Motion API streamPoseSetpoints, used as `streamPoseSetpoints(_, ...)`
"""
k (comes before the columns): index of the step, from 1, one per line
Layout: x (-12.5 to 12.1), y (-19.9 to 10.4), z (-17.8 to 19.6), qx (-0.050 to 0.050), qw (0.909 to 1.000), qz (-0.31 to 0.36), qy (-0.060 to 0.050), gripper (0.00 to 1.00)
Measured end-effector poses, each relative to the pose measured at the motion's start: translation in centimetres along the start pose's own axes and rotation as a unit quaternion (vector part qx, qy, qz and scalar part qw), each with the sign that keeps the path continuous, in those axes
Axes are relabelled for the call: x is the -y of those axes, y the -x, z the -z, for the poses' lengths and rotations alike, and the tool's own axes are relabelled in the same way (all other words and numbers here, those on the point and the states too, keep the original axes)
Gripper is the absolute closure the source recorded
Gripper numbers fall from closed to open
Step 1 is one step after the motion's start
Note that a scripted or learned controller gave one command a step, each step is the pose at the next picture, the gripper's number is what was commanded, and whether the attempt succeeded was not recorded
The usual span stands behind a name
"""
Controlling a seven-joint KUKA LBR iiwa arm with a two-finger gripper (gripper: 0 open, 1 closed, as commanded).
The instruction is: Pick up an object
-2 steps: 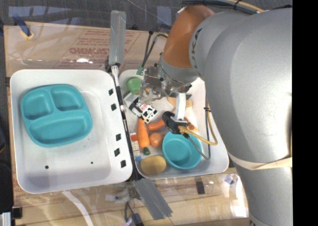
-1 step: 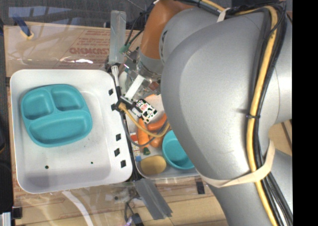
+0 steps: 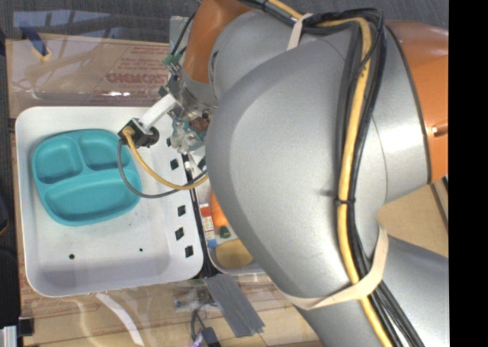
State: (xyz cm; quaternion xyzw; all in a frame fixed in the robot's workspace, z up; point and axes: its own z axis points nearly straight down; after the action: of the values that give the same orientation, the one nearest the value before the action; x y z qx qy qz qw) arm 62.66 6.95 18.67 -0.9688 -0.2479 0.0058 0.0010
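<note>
Jaws point(image 3: 181, 138) low over the seam between the bins; whether released or clenched, cannot tell. Nearest, just left: teal divided plate point(image 3: 84, 174) flat in the left bin point(image 3: 99, 269). Probably mid-approach; next, settling squarely over a rim before closing.

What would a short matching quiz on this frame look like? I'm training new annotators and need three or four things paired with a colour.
Things:
1. divided plate
2. left bin
3. cable loop
4. arm band

Colours:
A. orange
B. yellow
C. teal
D. white

Pairs: 1-C, 2-D, 3-B, 4-A
</note>
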Motion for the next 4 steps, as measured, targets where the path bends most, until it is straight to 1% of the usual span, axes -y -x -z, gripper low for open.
streamPoseSetpoints(1, 6.0, 0.6, -1.0, 0.002, 1.0000, -0.010, 0.000, 1.00)
streamPoseSetpoints(2, 9.8, -6.2, 2.1, -0.002, 0.9930, -0.118, 0.001, 1.00)
streamPoseSetpoints(3, 13.2, -3.4, -9.8, -0.002, 0.9892, -0.147, 0.001, 1.00)
streamPoseSetpoints(4, 15.0, -3.7, -1.8, -0.005, 0.9893, -0.146, 0.001, 1.00)
